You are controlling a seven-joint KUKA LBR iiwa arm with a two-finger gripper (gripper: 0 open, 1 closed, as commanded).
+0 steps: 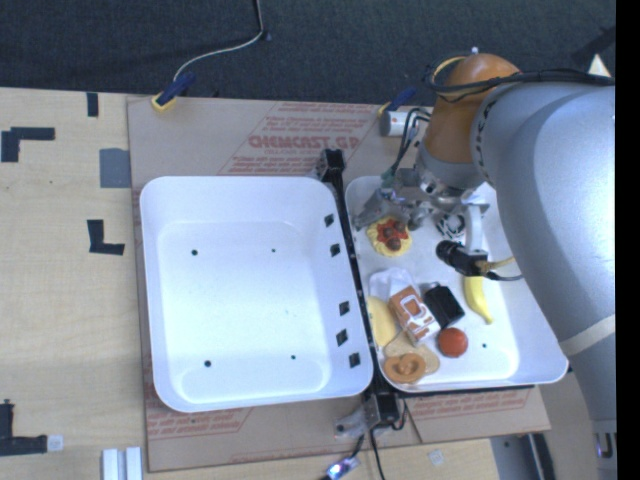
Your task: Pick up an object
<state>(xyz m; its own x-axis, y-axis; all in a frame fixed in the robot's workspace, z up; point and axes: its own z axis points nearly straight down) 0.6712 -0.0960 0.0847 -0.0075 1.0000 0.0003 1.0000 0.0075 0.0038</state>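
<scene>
The right bin (520, 353) holds several small items. A yellow and red toy food piece (389, 236) lies near its far left corner. My gripper (392, 206) hangs just above and behind that piece, low over the bin, with nothing visibly in its grasp. Closer to the front lie a banana (478, 299), a flat black block (444, 305), an orange and white carton (412, 311), a red tomato (453, 342), a brown bagel (405, 367), a yellow slice (380, 320) and a white lump (391, 281).
The left bin (160, 268) sits beside the right one, with a black-clipped divider (345, 268) between them. Both rest on a cardboard sheet (260, 143). The grey arm (560, 188) covers the right bin's far right side.
</scene>
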